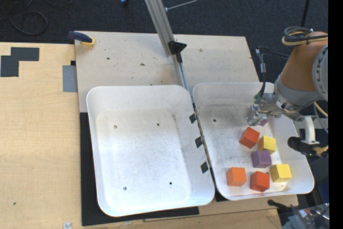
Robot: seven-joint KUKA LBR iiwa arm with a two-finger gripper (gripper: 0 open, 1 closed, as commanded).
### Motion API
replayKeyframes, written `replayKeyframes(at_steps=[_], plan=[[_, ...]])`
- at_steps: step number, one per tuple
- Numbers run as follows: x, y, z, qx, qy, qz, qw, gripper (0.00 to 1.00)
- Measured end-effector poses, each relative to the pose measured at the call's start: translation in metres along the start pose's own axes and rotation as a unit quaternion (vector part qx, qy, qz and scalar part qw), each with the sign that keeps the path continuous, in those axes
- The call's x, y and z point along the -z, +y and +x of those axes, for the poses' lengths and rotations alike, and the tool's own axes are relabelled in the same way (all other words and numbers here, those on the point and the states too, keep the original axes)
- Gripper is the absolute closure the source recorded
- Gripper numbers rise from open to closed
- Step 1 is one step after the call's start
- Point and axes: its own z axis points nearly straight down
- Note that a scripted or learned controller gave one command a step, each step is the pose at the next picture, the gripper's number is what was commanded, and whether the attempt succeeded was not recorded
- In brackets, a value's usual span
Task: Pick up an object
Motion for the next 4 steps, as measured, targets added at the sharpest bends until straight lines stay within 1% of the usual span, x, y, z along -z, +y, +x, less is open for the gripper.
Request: replayKeyframes(at_steps=[1, 2, 3, 4], plan=[[0.051, -0.01, -0.003, 0.0, -0.001, -0.004, 1.0, 1.0], [0.104, -0.009, -0.004, 0.004, -0.001, -0.004, 1.0, 1.0], [0.111, -0.003, 0.053, 0.006, 0.001, -0.002, 1.0, 1.0], [0.103, 0.004, 0.097, 0.005, 0.001, 0.0, 1.0, 1.0]])
